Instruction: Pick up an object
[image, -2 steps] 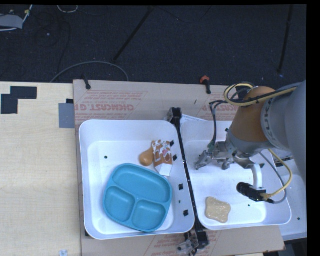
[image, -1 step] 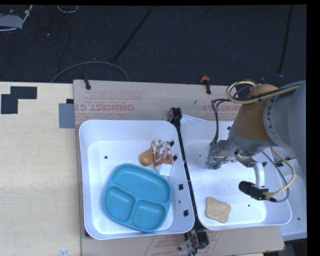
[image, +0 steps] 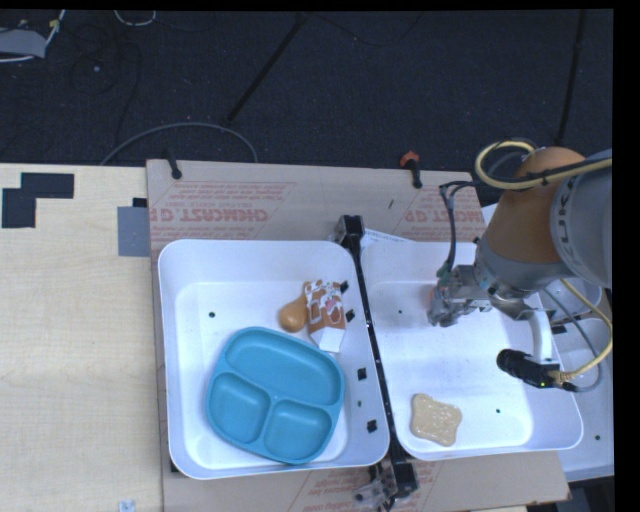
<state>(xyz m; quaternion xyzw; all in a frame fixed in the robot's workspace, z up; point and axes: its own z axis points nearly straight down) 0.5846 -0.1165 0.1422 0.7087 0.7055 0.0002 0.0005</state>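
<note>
Over the right bin (image: 560, 425), my pincer (image: 447, 305) hangs low at the bin's upper-left part, close to the divider (image: 365, 330) between the two bins. My arm (image: 545, 220) comes in from the right, orange band above the wrist, cables looping around it. From this angle the tips are small and dark against the white floor; I cannot tell how far apart they stand, and I see nothing caught between them.

Nearest object: a flat, pale tan piece (image: 436, 419), lumpy in outline, possibly a foam or toy-food shape. It lies on the floor of the right bin near the lower-left corner, well below my pincer and slightly to its left in the view. Not touching the pincer. It sits clear of the bin wall.

Left bin (image: 185, 300), across the divider from my pincer:
- blue sectioned tray (image: 275, 395), three compartments, lying flat, tilted askew in the lower half.
- small orange rounded item (image: 292, 316) just above the tray's upper edge.
- brown-and-white patterned item (image: 324, 305) touching the orange one on its right side, with a white bit under it, close to the divider.

Both bins rest on a cardboard sheet (image: 230, 200) on the pale wood counter (image: 70, 350).
</note>
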